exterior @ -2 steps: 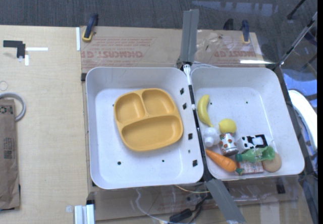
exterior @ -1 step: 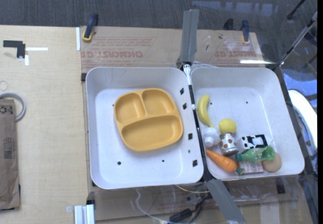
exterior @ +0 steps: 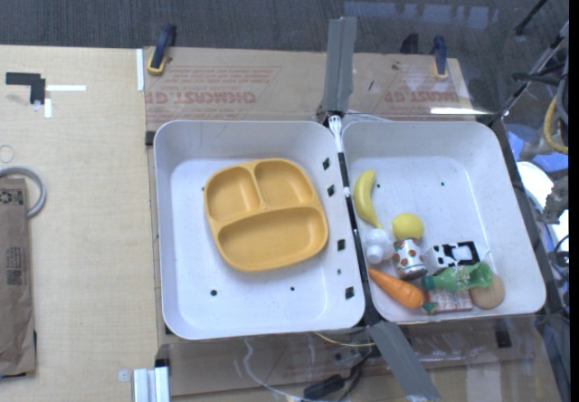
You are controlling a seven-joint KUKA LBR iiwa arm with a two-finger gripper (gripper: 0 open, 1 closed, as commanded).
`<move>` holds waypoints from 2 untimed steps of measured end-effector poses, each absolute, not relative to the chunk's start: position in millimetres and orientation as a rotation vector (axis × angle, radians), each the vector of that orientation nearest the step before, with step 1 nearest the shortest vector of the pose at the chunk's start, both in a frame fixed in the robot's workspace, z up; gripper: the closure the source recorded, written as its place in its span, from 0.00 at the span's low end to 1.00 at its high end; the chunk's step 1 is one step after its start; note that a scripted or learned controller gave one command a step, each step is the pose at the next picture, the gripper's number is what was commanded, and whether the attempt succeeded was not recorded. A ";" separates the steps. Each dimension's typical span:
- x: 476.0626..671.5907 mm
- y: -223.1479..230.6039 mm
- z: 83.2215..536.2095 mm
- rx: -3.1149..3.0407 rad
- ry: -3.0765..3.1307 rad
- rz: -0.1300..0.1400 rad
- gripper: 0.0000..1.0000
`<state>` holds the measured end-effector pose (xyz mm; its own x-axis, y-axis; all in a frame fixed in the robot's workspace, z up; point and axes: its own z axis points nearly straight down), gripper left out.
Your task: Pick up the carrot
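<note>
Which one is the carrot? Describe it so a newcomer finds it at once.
Start at the right-hand shallow white bin and go to the cluster of toys along its near edge. The orange tapered carrot lies leftmost there, slanted, just below the small patterned can. It is the only long orange piece in the bin; the yellow curved banana lies farther back.

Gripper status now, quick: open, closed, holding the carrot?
Gripper: cannot be told from the camera view. The carrot lies in the right bin, with nothing gripping it.
</note>
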<state>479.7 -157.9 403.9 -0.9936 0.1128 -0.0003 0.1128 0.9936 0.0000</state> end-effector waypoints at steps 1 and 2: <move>481.5 -137.6 335.6 -0.018 3.141 0.000 0.00; 487.4 -72.9 273.2 0.254 3.132 0.000 0.00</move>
